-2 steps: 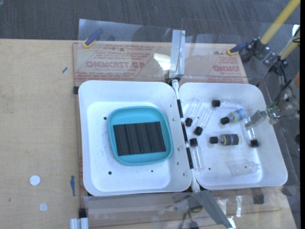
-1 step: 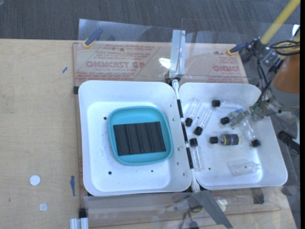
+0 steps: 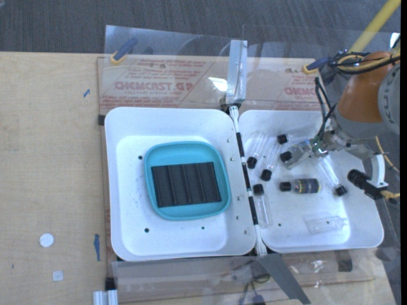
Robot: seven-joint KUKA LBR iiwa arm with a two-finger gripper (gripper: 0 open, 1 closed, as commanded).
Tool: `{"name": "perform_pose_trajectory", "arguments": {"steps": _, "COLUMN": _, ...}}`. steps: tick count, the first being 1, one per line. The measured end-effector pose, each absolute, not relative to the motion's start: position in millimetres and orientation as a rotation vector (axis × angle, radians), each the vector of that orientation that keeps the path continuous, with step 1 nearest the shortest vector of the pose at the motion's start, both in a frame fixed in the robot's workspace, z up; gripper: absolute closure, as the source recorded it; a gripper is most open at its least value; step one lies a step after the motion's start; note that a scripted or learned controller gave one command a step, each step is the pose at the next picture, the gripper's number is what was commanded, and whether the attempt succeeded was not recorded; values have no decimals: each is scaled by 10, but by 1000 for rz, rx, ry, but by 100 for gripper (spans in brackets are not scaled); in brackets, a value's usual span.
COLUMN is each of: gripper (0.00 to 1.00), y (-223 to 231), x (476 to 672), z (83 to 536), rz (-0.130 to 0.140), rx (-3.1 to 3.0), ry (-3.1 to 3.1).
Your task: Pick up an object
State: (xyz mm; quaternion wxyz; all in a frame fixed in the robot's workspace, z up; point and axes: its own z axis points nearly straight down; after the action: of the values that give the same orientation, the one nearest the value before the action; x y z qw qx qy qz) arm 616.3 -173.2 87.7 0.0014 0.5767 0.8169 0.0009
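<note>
You're in the approach step: end effector (image 3: pixel 320 146) is low in the right bin (image 3: pixel 362 234) among clear vials (image 3: pixel 325 222). Can't tell its grip state. Next, centre over 1 vial and close.

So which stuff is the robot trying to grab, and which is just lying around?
For the job:
- pincer
- clear vials with black caps
- dark vial
- right bin

Just lying about:
- teal tray
- left bin
- white disc
</note>
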Motion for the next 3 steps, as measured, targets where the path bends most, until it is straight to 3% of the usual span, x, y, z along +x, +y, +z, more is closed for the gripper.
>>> {"name": "perform_pose_trajectory", "arguments": {"steps": 1, "gripper": 0, "y": -1827, "x": 6670, "z": 984, "rz": 0, "rx": 1737, "ry": 2614}}
{"name": "perform_pose_trajectory", "arguments": {"steps": 3, "gripper": 0, "y": -1869, "x": 6673, "z": 1027, "rz": -1, "rx": 1659, "ry": 2664}}
